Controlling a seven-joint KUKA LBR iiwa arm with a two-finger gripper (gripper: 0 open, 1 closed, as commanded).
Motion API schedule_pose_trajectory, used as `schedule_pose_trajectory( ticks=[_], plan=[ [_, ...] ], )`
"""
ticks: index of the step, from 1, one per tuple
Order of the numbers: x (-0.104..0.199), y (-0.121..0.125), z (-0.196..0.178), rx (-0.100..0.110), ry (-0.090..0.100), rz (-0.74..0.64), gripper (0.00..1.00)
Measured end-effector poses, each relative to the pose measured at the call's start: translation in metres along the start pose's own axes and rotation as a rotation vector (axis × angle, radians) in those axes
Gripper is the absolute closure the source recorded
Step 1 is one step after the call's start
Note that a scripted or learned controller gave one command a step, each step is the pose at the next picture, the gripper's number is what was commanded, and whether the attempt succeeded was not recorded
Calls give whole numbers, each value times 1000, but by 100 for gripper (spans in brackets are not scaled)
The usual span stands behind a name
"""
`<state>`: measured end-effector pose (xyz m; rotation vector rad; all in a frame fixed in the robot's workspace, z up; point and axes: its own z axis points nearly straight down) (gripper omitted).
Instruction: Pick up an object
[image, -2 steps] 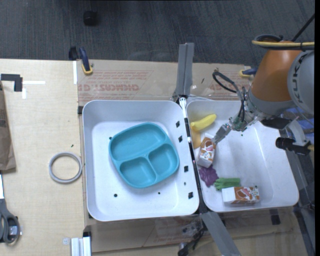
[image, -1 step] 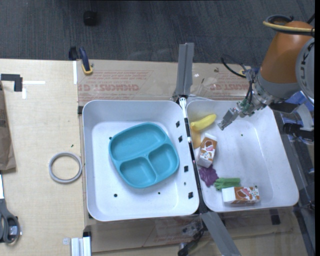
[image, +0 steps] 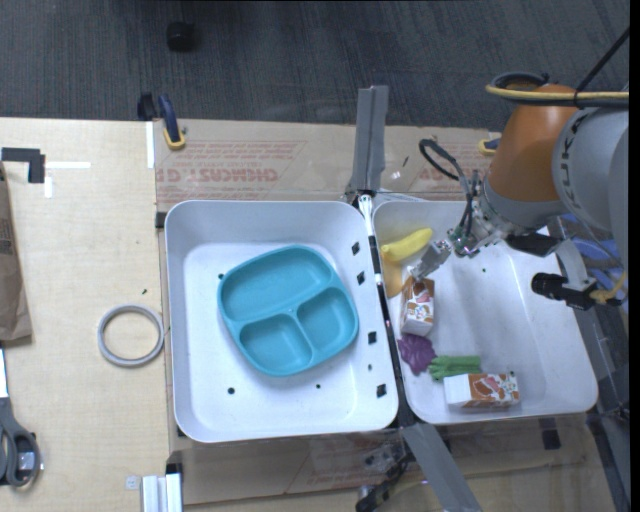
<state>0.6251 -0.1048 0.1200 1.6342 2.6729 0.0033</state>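
Bench: two white bins side by side.
Left bin: blue tray.
Right bin: banana, long axis toward gripper.
Gripper: just right of banana; grip state cannot be told.

Glossy plastic on a matt wooden bench

The turquoise tray and white bins look smooth, shiny plastic; the cartons printed card; the bench pale, matt wood.
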Motion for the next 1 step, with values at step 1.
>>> schedule_pose_trajectory(
  ticks=[1],
  plan=[
    [27,42,-72,5,4,-171,0]
  ],
)
